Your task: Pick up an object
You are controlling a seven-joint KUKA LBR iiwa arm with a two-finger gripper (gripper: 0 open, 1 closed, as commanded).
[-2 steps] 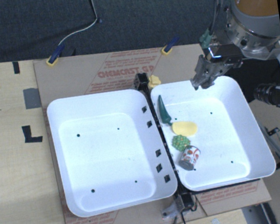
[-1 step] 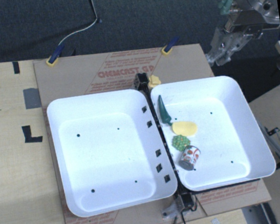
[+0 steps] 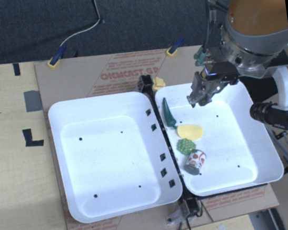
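My gripper [image 3: 200, 96] hangs over the back middle of the right bin [image 3: 241, 124], above and to the right of the objects. Nothing shows between its fingertips. Along the right bin's left side lie a dark green curved piece [image 3: 168, 113], a flat yellow piece [image 3: 190, 131], a green bumpy ball [image 3: 185, 146] and a small red-and-white can [image 3: 196, 161] on its side. They sit close together in a line, well apart from the gripper.
The left bin [image 3: 109, 154] lies beside the right one, joined by black clips [image 3: 164, 157] along the shared rim. A small yellow item [image 3: 158, 83] rests on the cardboard behind the bins. The arm's grey and orange body [image 3: 257, 11] looms at the upper right.
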